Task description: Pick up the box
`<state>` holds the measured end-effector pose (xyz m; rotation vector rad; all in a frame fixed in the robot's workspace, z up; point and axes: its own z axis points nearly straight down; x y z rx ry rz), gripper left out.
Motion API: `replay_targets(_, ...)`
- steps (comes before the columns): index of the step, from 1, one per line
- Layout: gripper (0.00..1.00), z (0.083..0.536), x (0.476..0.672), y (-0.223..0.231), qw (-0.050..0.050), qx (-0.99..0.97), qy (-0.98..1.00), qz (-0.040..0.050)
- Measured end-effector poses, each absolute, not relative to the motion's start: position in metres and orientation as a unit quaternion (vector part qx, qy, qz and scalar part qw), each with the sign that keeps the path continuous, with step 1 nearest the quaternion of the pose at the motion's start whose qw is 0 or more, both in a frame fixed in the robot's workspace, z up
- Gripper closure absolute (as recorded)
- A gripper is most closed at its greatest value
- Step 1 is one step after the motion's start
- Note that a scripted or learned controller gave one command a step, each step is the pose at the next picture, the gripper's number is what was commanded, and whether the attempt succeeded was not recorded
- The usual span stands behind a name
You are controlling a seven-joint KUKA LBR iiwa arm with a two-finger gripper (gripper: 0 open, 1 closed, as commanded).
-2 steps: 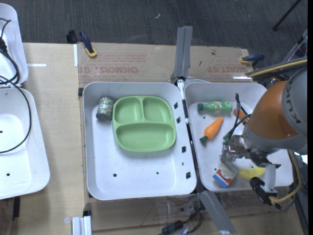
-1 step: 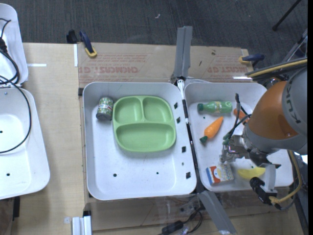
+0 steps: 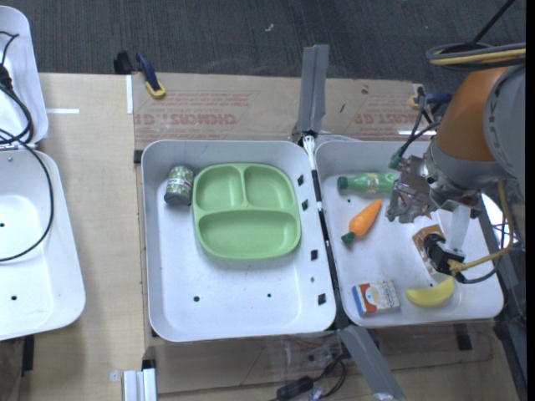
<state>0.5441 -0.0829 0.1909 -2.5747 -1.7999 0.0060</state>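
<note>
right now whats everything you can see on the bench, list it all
bins: 2, white, side by side on the bench
plate: 1, green, three compartments, left bin
can: 1, green patterned, left bin, beside the plate's left edge
bottle: 1, green, lying at the top of the right bin
carrot: 1, orange, right bin, below the bottle
box: 1, white and orange, right bin's front edge
banana: 1, yellow, right of the box
arm: 1, grey with orange band, over the right bin
gripper: 1, dark, above the right bin near the bottle

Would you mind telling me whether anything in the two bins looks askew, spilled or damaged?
Nothing stands out. The box, banana, carrot and green bottle lie loose in the right bin; plate and can sit in the left.
</note>
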Motion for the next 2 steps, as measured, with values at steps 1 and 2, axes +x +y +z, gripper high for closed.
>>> replay_targets(1, 0.0, 0.1906, 0.544, -0.0828, 0.0, -0.82, -0.573, 0.0021)
replay_targets(2, 0.0, 0.1906, 0.544, -0.0828, 0.0, -0.82, -0.573, 0.0021)
